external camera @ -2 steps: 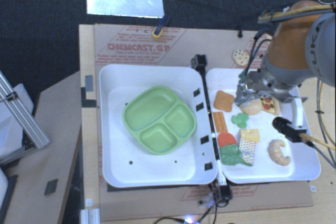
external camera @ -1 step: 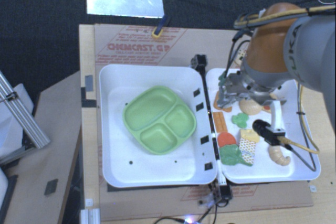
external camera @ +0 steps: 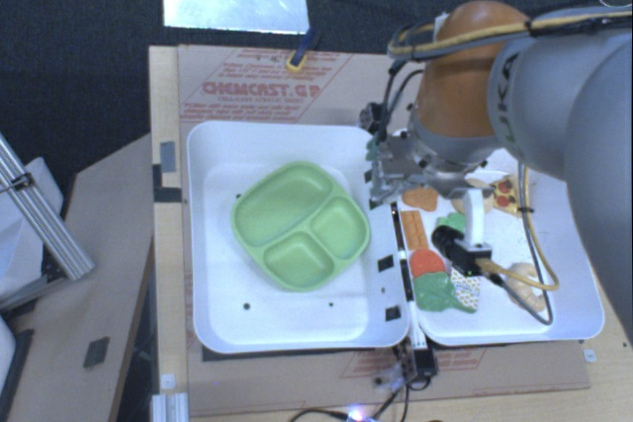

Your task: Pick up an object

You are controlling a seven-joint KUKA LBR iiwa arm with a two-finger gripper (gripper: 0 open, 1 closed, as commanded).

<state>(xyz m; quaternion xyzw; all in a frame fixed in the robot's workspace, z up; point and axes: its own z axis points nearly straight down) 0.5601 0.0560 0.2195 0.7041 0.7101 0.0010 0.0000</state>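
presently: task status, pick not shown as done.

- gripper (external camera: 410, 178): low over the inner edge of the right bin (external camera: 579, 306), close to the divider between the bins. whether it is clenched or released cannot be told, as the wrist hides it. nothing is seen in its grasp.
- candidates, right bin: tan round piece (external camera: 421, 199) just beside the gripper; orange strip (external camera: 412, 230) lying along the divider wall; red-orange piece (external camera: 427, 263) and green piece (external camera: 432, 293) below it, touching; patterned piece (external camera: 465, 292) beside the green one. all appear to rest on the bin floor.
- candidate, left bin (external camera: 213, 242): green divided plate (external camera: 300, 225), flat, near the middle, well apart from the gripper.
- counter (external camera: 257, 89): carries both bins.

judgement: approach looks complete; closing on a piece, likely the tan one or the strip, and lifting it remain.
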